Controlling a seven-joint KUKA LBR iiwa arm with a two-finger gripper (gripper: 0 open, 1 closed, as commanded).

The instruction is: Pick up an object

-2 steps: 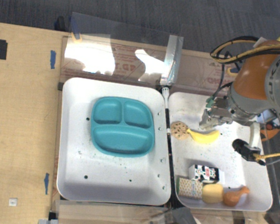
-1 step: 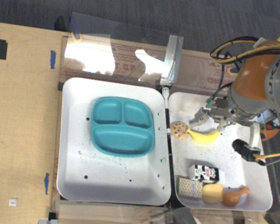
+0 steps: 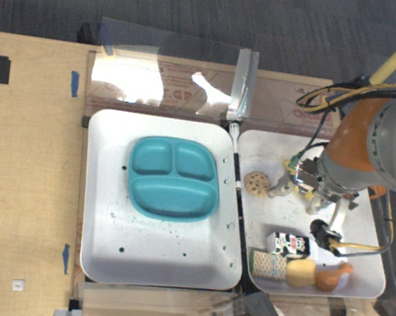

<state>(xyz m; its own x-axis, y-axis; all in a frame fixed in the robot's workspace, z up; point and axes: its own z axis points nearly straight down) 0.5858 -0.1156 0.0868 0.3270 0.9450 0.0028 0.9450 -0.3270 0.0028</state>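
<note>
Claw (image 3: 307, 191) is lowered into the right bin (image 3: 372, 282); its state cannot be told. Nothing is seen held. Cookie (image 3: 256, 182) lies just left of it, unlifted; pick judged not yet done.

The arm (image 3: 380, 133) runs off the right edge, its upper links cut away. Its wrist covers part of the right bin (image 3: 270, 152), and the gripper (image 3: 302, 188) is too cluttered to read. The small patterned box (image 3: 289, 243) carries markings too small to make out
</note>
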